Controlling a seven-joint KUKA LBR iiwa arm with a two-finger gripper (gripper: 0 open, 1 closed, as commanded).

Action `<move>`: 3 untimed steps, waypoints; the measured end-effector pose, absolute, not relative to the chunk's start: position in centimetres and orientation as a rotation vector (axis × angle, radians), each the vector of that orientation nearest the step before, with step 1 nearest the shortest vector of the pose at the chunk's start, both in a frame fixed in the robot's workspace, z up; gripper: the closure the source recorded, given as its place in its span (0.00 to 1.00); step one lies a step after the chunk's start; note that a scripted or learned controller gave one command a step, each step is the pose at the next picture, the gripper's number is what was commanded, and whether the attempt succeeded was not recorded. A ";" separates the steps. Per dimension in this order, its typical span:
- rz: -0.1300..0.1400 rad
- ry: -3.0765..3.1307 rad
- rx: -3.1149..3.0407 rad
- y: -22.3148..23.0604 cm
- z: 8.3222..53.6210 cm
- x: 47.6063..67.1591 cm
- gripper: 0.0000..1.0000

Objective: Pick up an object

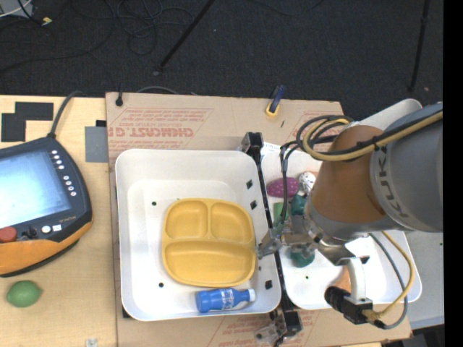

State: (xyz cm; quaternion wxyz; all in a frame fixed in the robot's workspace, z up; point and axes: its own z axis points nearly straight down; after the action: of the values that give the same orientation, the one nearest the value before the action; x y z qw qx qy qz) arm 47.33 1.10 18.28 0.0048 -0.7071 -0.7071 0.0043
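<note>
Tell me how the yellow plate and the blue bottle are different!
The yellow plate is wide and flat with three compartments; the blue bottle is small and round. The plate lies mid-bin; the bottle lies on its side near the front edge. Both are in the left bin.

Dark carpet floor (289, 42) w/ black cables (145, 6); cardboard-topped bench (217, 118); teach pendant (36, 194) at left.

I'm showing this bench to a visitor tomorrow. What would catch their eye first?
Probably the yellow divided tray filling the left bin, with a blue bottle lying just below it. Next, the bulky grey and orange arm looming over the right bin, hiding most of it.
</note>
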 end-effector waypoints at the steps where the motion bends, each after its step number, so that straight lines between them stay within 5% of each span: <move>1: 0.008 -2.211 -2.222 0.8 19.6 47.5 1.00; 3: -0.012 -2.228 -2.222 5.1 41.5 47.8 1.00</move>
State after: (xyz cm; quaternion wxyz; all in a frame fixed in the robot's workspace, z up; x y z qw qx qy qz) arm 47.83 5.10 41.50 -0.0026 -0.7062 -0.7080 -0.0039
